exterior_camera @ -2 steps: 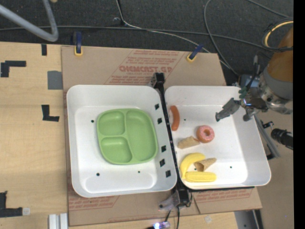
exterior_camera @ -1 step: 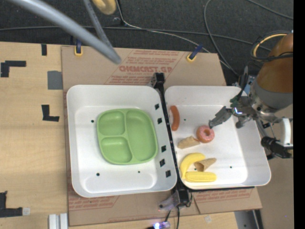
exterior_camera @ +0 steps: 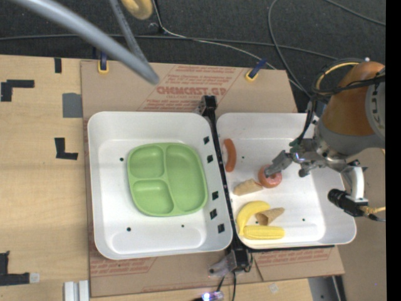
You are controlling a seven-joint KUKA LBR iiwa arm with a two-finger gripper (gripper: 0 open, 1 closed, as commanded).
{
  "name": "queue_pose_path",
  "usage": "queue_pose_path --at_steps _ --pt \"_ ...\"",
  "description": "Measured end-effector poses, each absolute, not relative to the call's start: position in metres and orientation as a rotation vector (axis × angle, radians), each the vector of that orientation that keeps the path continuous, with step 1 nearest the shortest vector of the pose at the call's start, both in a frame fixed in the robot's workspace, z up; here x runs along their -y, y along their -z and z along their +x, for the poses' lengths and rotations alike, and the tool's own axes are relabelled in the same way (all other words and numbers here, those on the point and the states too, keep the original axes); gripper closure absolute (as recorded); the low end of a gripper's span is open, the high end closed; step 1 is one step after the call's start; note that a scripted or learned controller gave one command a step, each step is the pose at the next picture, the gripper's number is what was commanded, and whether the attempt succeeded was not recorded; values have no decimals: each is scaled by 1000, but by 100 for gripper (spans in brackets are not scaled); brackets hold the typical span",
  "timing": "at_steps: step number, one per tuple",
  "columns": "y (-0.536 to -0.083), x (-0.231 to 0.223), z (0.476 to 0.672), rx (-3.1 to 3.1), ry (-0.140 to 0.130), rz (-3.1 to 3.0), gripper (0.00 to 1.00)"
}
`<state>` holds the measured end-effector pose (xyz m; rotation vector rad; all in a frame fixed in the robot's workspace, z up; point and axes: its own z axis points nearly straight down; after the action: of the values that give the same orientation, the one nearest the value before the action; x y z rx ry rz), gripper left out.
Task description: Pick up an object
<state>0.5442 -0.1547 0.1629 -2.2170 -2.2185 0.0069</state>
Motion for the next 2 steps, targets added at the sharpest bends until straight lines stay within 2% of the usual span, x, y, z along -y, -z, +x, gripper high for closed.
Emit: queue_pose_path --at_steps 1,2 --pt "-105 163 541 2219 -5 -2219 0" --pt "-117 163 542 2221 -4 -2218 100"
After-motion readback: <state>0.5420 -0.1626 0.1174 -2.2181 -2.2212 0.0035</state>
